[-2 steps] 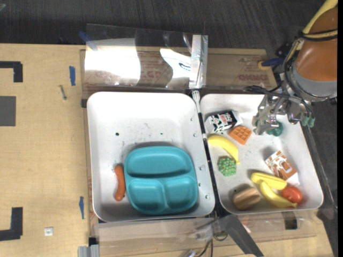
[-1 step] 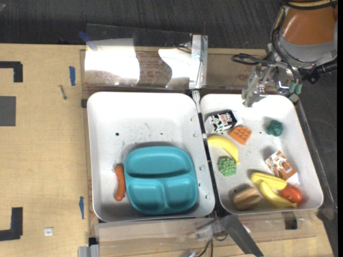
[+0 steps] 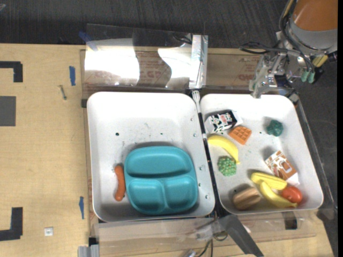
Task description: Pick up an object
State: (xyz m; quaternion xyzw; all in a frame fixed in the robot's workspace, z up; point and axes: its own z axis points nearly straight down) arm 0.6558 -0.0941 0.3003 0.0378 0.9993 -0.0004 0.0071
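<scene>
My gripper (image 3: 266,83) hangs above the far rim of the right bin (image 3: 308,143), with nothing between its fingers, which stand open. In that bin lie a black-and-white carton (image 3: 220,121), an orange waffle (image 3: 241,134), a dark green lump (image 3: 275,127), a yellow banana (image 3: 225,145), a green broccoli (image 3: 226,166), a red-and-white packet (image 3: 281,164), a brown bun (image 3: 246,197), another banana (image 3: 270,189) and a red tomato (image 3: 292,195). All of them sit nearer the camera than the gripper.
The left bin (image 3: 102,116) holds a teal divided tray (image 3: 161,180) and an orange sausage (image 3: 119,182) at its left side. A clear plastic sheet (image 3: 139,63) and a metal bracket (image 3: 198,60) stand behind the bins. Wooden bench surface spreads to the left.
</scene>
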